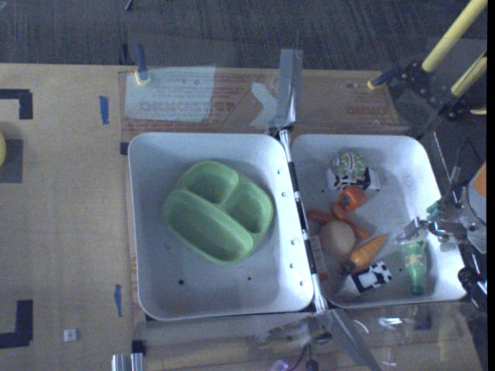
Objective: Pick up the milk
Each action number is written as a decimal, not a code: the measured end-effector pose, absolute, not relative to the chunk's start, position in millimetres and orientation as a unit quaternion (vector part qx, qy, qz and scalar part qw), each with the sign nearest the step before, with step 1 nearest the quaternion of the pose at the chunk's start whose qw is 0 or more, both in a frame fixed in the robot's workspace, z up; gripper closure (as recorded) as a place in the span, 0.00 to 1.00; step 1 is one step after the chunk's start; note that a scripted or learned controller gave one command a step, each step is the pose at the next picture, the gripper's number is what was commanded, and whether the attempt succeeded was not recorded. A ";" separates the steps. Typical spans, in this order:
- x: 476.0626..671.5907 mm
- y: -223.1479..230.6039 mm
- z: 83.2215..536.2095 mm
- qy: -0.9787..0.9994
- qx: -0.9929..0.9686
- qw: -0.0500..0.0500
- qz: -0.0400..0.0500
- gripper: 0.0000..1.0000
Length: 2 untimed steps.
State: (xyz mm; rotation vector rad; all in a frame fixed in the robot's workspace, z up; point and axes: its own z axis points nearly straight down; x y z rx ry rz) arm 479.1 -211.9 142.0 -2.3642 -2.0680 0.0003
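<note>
Sitting side by side on the bench (pixel 62 230), the two shallow white bins share a central divider, used here as the landmark. The left bin (pixel 155 284) lies left of the divider and holds one green plate (pixel 219 210) with three compartments, set near the bin's middle and turned at a slant.

The right bin (pixel 402 161) lies right of the divider. Just beside the divider are an orange toy (pixel 349 199) with small orange parts (pixel 319 216) around it, a round tan ball (pixel 337 237), and a carrot (pixel 363 253) lying tilted with its dark end toward the divider. A small black-and-white carton (pixel 371 277) lies just below the carrot, near the bin's front wall. A green bottle (pixel 415 263) lies farther from the divider, toward the bin's right wall.

The milk (pixel 353 169) is a small carton in the rear part of the right bin, a little right of the divider and above the orange toy. It is white with black cow patches low on its body and green and red print on top.

The gripper (pixel 433 226) hangs over the right side of the right bin, just above the green bottle, well apart from the milk. The state of its fingers cannot be told.
</note>
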 end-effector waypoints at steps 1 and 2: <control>479.9 -212.4 151.9 -0.658 -0.753 -0.001 0.000 1.00; 479.9 -165.1 212.3 -0.553 -0.833 0.000 0.000 1.00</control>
